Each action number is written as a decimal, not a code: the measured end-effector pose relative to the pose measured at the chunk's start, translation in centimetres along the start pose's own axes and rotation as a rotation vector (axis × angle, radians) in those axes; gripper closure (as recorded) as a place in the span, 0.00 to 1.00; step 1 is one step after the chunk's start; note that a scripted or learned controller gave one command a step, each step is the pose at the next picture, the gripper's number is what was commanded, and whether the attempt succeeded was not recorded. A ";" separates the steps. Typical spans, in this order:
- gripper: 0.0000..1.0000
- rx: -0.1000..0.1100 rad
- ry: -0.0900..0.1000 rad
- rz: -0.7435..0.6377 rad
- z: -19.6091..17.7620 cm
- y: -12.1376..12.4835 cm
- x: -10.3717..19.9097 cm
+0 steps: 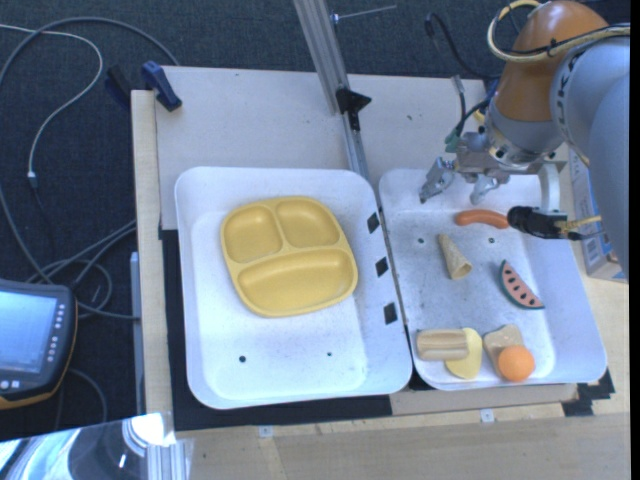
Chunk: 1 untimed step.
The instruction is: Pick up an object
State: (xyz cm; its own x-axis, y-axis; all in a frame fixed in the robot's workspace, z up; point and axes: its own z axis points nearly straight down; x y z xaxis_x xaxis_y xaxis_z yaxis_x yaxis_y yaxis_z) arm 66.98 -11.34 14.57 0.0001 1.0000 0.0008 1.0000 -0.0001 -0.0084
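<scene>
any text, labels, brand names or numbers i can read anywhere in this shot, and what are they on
None can be read.
Screen at the left edge: lit, but whatever it displays is too blurred to read.
Yellow divided plate, the toy food such as the watermelon slice and the orange, and both white bins: no print visible.
Robot arm: no label legible.

Yellow tray (289, 255) in a white bin (200, 298); orange sausage (482, 219), tan cone (455, 256), red, green-rimmed melon slice (520, 285), orange ball (516, 364).
</scene>
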 end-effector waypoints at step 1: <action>0.00 -0.001 0.000 -0.001 5.3 -0.1 0.1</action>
State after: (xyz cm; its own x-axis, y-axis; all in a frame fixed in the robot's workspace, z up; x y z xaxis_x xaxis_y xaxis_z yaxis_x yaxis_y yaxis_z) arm 66.88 -11.27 9.27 -0.0007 1.0000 0.0010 1.0000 0.0007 -0.0074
